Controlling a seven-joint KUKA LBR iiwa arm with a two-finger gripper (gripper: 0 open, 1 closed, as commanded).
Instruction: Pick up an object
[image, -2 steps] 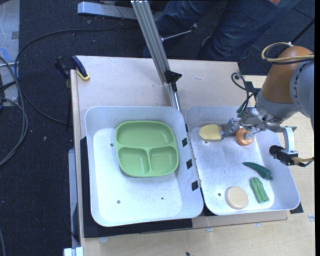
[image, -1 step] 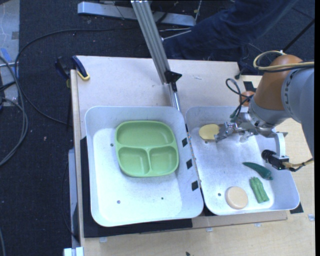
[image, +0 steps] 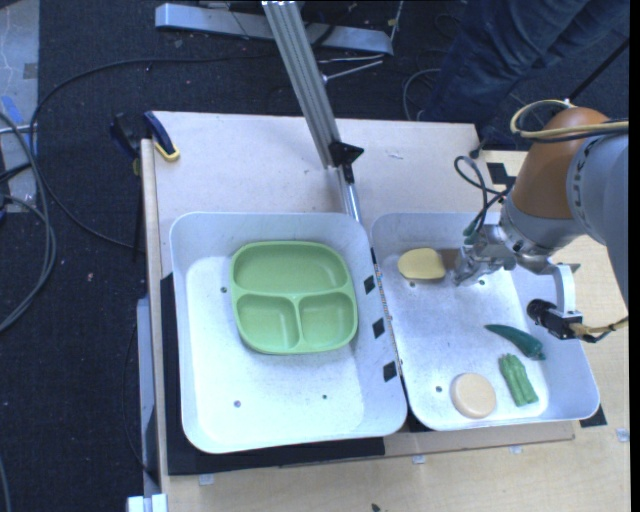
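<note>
In the right bin (image: 440, 330) lie a yellow oval piece (image: 421, 264) at the back, a dark green pepper-like piece (image: 517, 339), a light green ridged piece (image: 518, 380) and a round tan disc (image: 473, 394) near the front. My gripper (image: 467, 268) hangs low over the back of this bin, just right of the yellow piece. Nothing shows between its fingers.
The left bin (image: 200, 400) holds a green divided plate (image: 295, 297). A slanted metal pole (image: 310, 85) rises from between the bins' far edges. Cables trail around the arm's wrist (image: 540, 190) at the right. The bench top (image: 250, 160) lies behind the bins.
</note>
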